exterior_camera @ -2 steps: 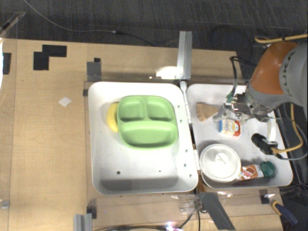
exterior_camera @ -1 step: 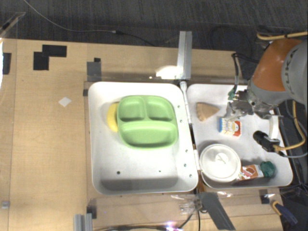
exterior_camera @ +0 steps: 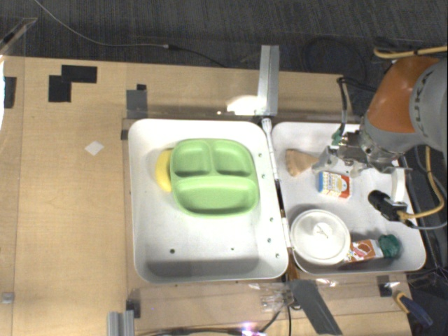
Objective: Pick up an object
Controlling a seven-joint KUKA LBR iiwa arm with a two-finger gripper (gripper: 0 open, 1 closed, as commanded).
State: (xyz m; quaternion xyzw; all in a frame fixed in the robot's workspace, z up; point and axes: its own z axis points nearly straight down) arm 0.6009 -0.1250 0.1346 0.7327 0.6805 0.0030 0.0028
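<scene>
The right bin (exterior_camera: 413, 257) holds a tan wedge-shaped piece (exterior_camera: 299, 162) at its upper left. A small white and orange carton (exterior_camera: 333, 183) lies near the middle. A round white lidded container (exterior_camera: 320, 235) sits at the front, and a bottle with a green cap (exterior_camera: 372, 248) lies at the front right. My gripper (exterior_camera: 341, 156) hangs low over the bin, directly above the carton's far end and right of the tan piece. Its fingers are masked by the wrist body.
The left bin (exterior_camera: 203, 257) carries a green divided plate (exterior_camera: 213, 174) with a yellow object (exterior_camera: 162, 170) tucked at its left edge. A metal divider post (exterior_camera: 269, 82) stands behind the bins. The grey arm with its orange band (exterior_camera: 393, 103) and cables fills the right side.
</scene>
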